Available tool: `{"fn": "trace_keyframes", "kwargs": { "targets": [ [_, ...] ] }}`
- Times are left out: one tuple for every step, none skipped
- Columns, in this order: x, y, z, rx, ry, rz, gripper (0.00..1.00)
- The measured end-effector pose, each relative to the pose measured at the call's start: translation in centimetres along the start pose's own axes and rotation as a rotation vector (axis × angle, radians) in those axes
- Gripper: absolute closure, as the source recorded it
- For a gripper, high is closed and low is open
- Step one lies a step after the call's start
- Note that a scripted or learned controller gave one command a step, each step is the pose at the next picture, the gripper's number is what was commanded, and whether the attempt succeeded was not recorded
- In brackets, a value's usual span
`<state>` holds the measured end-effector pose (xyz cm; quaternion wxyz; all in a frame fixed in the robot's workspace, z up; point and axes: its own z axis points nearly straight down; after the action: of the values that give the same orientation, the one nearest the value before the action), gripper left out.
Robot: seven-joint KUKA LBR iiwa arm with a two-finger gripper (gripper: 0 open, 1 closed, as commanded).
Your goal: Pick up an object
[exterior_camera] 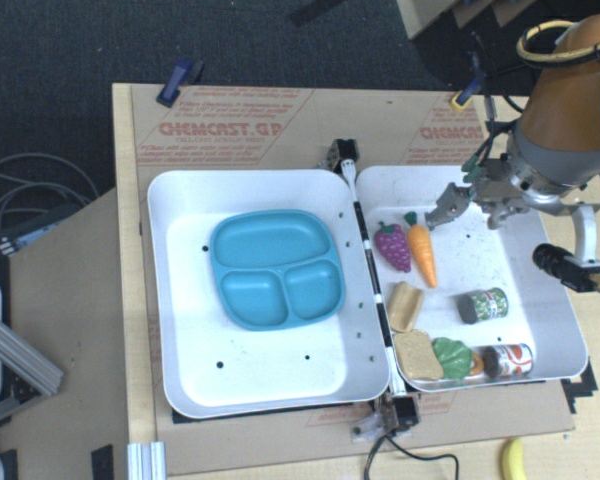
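A blue tray [277, 268] fills the left bin [180, 368]. In the right bin [560, 338], grapes [393, 246] touch a carrot [422, 254] at their 3 o'clock. At the carrot's 1 o'clock, the hand [477, 206] hovers, fingers apart, holding nothing.

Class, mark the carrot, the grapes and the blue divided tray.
carrot [422, 254], camera view, middle of its orange body.
grapes [394, 247], camera view, centre of the purple bunch.
blue divided tray [272, 239], camera view, its large upper compartment.
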<state>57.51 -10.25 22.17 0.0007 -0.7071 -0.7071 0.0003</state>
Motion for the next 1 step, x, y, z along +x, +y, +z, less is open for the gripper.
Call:
{"fn": "trace_keyframes", "kwargs": {
  "targets": [
    [0.91,2.29,11.07,0.002,0.0,0.0,0.0]
  ]
}}
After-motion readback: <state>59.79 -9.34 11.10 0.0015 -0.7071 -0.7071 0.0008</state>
